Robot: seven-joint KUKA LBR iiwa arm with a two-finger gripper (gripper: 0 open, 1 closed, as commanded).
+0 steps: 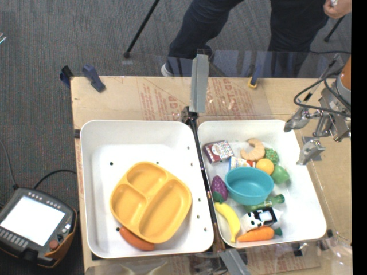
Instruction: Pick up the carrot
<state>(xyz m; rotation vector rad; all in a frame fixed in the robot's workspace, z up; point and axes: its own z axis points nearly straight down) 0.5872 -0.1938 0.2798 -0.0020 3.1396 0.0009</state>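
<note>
A: Item, carrot [257, 234]: right bin [312, 188], 6 o'clock edge, beside the banana [229, 220], untouched

B: Item, claw [314, 136]: 2 o'clock rim, aloft; grip state cannot tell. Step: approach. Next: travel toward 7 o'clock, descend

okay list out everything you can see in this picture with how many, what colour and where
carrot: 1, orange, right bin's near edge
banana: 1, yellow, left of carrot
bowl: 1, teal, middle of right bin
grapes: 1 bunch, purple, left of bowl
divided plate: 1, yellow, left bin
bins: 2, white, side by side on bench
tablet: 1, grey and orange, floor at left
hand: 1, grey, over right bin's far right edge
</note>
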